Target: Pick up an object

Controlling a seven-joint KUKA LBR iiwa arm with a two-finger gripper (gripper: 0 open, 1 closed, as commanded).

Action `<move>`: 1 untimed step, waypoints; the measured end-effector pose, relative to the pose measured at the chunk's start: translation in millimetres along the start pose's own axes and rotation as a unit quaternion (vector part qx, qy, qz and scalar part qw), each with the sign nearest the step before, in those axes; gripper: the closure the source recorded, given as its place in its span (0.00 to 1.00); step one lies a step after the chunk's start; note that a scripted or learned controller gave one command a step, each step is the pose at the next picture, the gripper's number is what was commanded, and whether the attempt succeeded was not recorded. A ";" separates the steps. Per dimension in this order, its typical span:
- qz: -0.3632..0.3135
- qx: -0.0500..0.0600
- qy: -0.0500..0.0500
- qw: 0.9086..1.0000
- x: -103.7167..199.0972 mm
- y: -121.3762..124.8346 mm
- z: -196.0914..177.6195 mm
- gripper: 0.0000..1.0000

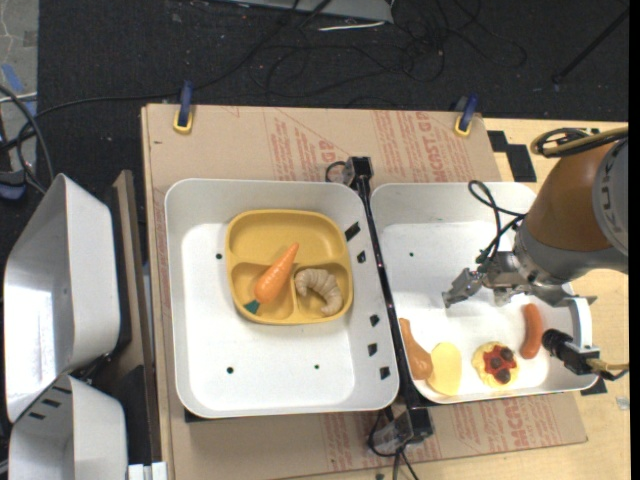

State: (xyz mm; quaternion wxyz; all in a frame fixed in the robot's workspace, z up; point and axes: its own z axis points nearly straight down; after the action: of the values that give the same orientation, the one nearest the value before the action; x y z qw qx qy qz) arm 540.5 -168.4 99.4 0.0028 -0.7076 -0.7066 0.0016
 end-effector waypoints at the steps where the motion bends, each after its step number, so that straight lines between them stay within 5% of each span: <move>1: 0.001 -0.004 -0.001 1.000 -0.3 1.9 -14.3 1.00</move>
State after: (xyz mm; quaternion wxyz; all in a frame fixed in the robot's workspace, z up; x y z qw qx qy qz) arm 542.5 -168.8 113.7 -0.0004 -0.7080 -0.7062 -0.0002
